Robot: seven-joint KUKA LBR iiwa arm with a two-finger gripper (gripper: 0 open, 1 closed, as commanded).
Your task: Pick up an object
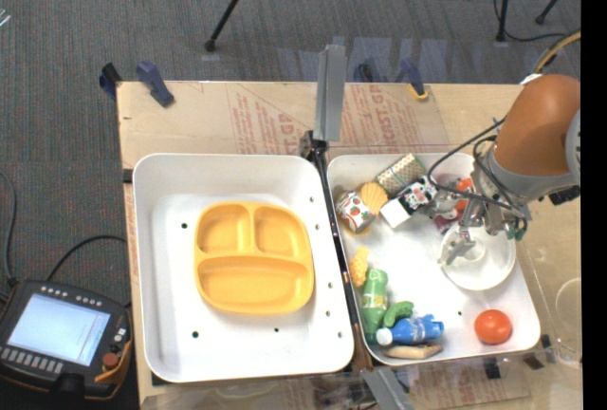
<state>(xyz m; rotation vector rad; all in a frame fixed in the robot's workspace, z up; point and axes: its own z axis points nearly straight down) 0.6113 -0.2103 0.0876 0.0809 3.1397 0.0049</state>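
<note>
1. The task looked barely begun: the gripper (462, 245) hung low over the right bin (527, 299), above a clear glass bowl (484, 268), and nothing showed between its fingers, so no object had been lifted as far as the view told.
2. Whether the gripper was open or closed could not be told; it was too small and cluttered with cables.
3. The candidate objects all lay in the right bin: an orange ball (493, 326) near the front right corner, a green bottle (376, 296) and a blue bottle (415, 330) along the front left, a small can (354, 211) and a patterned box (400, 173) toward the back.
4. Left to do, by my judgement: settle on one item, close on it and raise it clear.
5. The left bin (161, 199) held a yellow divided plate (254, 258).
6. Both bins rested on a pale brown surface (218, 119) with clamps at its far edge.
7. Around it lay grey carpet (114, 0), tripod legs behind, and a teach pendant (62, 332) on the floor at front left.
</note>
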